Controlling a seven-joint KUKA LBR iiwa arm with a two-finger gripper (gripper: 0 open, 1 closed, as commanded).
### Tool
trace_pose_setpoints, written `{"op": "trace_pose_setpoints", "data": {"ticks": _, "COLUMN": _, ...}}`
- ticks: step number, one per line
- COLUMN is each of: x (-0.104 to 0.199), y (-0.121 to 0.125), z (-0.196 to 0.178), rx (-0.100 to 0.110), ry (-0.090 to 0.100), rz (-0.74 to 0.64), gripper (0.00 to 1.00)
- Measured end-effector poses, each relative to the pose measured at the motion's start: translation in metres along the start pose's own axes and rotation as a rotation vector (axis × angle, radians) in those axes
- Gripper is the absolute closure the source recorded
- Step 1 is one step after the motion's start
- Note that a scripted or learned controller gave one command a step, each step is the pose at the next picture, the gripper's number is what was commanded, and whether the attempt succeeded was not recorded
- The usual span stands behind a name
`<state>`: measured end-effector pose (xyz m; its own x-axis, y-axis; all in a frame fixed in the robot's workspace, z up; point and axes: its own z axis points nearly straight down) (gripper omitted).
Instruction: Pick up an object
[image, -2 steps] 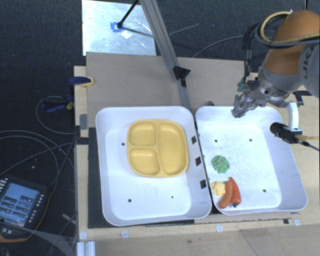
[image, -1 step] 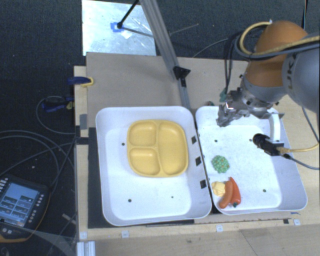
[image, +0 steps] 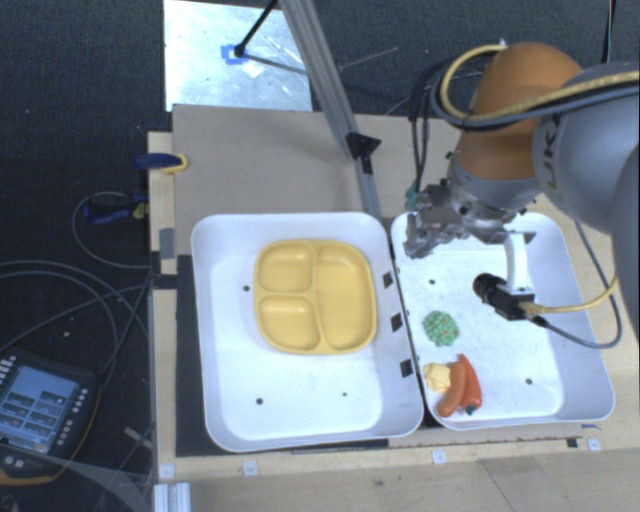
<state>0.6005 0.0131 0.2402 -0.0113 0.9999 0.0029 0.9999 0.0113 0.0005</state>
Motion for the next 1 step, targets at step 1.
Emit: {"op": "trace_pose_setpoints", "data": {"ticks": 1, "x": 0.0594, "y": -0.0198, "z": -0.0033, "rx": 0.001, "ry": 0.000, "rz": -0.001, "gripper": 1.00}}
